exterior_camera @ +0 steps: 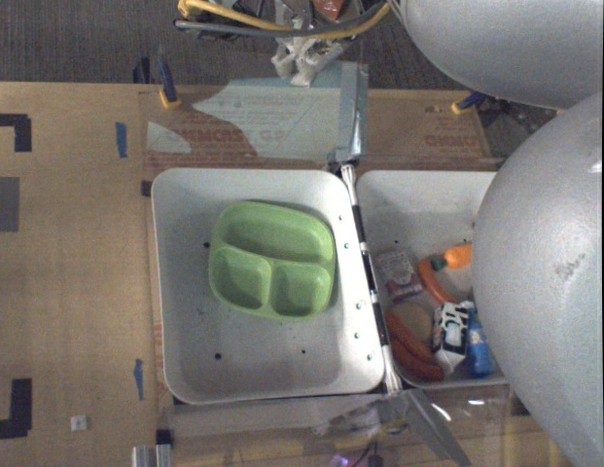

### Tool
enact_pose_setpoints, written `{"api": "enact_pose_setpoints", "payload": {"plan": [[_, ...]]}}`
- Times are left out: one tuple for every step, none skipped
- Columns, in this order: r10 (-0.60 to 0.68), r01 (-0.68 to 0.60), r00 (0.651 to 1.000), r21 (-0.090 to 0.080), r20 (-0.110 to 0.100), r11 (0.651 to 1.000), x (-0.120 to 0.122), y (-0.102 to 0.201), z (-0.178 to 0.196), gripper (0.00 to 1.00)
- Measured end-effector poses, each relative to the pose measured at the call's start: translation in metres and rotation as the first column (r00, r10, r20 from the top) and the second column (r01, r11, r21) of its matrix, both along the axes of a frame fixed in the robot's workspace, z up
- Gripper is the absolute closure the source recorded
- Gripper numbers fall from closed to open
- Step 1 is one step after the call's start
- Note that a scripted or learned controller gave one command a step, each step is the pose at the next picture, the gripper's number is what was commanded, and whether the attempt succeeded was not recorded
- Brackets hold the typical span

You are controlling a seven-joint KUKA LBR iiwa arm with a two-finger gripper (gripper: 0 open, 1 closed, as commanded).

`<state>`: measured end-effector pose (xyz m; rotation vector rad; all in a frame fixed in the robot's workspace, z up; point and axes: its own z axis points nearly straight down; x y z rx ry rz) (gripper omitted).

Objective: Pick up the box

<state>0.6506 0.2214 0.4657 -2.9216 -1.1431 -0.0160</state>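
Cardboard-covered bench (78, 261) is carrying two white bins. Left bin (185, 348) is holding a green divided tray (272, 259). Right bin (408, 202) is holding clutter: small box (399, 272) near its left wall, sausages (410, 343), orange item (447, 261), blue-white package (465, 337). Gripper (303, 58) is hanging beyond the bins (finger state: cannot tell).

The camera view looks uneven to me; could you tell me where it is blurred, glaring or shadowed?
In the camera view the grey arm looms close and soft-edged, hiding part of the right bin; the green tray in the left bin is evenly lit with a faint shadow; the clear panel shows pale glare.
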Motion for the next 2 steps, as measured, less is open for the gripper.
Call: {"api": "enact_pose_setpoints", "payload": {"plan": [[0.001,-0.001,1.000,0.000,0.000,1.000,0.000,0.000,0.000,0.00],[0.000,0.000,1.000,0.002,0.001,1.000,0.001,0.000,0.010,1.00]]}}
